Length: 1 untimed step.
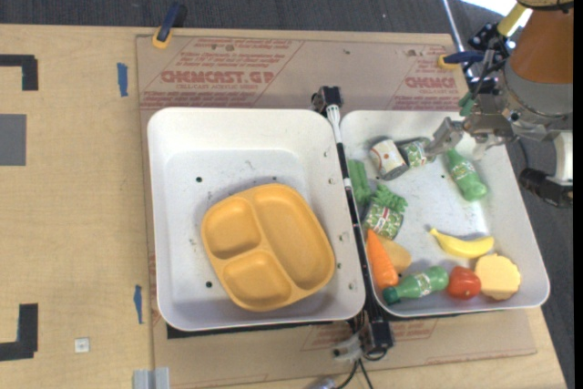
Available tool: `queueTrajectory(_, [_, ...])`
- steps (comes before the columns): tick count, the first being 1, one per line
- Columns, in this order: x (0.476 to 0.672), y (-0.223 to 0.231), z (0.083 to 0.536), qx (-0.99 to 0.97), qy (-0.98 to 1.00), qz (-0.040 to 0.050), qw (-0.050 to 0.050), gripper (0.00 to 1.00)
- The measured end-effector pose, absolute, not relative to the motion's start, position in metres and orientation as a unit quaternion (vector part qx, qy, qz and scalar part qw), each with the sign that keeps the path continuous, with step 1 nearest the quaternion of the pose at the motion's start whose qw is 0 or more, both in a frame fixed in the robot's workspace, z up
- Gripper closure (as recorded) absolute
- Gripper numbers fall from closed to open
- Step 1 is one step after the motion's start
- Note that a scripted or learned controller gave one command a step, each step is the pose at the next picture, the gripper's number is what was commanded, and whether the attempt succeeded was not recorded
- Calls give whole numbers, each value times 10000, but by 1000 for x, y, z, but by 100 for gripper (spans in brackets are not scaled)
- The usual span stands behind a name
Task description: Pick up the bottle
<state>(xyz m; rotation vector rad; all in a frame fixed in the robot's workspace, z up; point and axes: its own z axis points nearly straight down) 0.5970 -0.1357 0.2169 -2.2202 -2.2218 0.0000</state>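
The yellow tray (266, 244) lay in the left bin (173, 196). In the right bin (533, 269), a green bottle (465, 175) lay near the far right corner. The tool (463, 133) hovered just above its cap end; a centred descent astride the neck looked wise. Its opening I cannot tell.

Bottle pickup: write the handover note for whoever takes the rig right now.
Hand: over the right bin's far side, low beside a green bottle; whether it is open or shut cannot be told, and nothing is seen held in it.
Things: a second green bottle lies near the front by the carrot, tomato and banana. The yellow divided plate sits in the left bin.
Done: hand placed near the far bottle.
Left: grasp and lift a bottle.
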Motion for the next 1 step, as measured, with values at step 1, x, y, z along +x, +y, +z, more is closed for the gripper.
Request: queueTrajectory(1, [622,-208,151,-6764,-7366,2,-8,0])
